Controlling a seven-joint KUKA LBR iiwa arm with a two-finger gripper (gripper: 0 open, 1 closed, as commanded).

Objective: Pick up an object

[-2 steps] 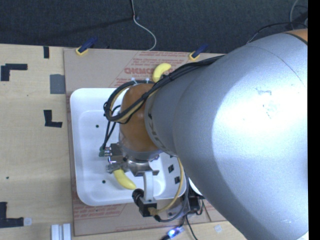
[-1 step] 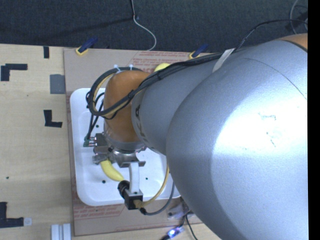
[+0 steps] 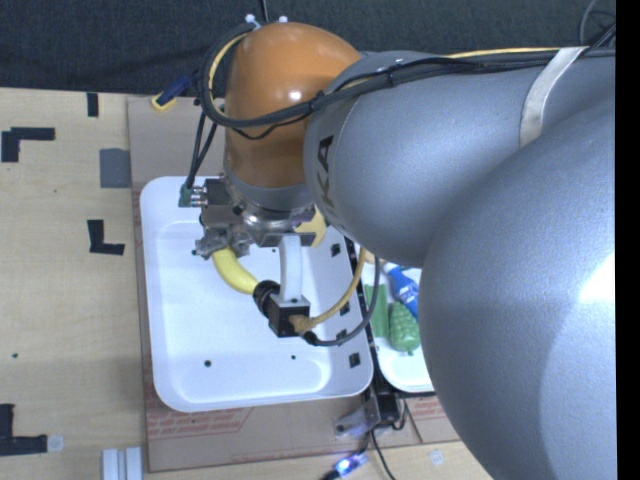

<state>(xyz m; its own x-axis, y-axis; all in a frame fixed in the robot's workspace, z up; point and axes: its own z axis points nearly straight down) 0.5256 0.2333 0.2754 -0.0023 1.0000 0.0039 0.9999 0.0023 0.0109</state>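
A yellow banana-shaped object [image 3: 235,271] lies in the left white bin [image 3: 200,373], towards its far side. My gripper [image 3: 245,240] hangs under the orange wrist band [image 3: 275,88], low over the bin and right above the upper end of the yellow object. The wrist hides where the two meet, so I cannot tell whether they touch. A white bar with a black end [image 3: 288,308] and a yellowish cable reach down from the wrist beside the object.
The grey arm [image 3: 480,218] covers most of the right bin [image 3: 405,373]. A green object [image 3: 402,326] and a blue-and-white object [image 3: 404,288] show at its left edge. Cardboard lies under the bins, on a wooden bench [image 3: 60,318] with black marks.
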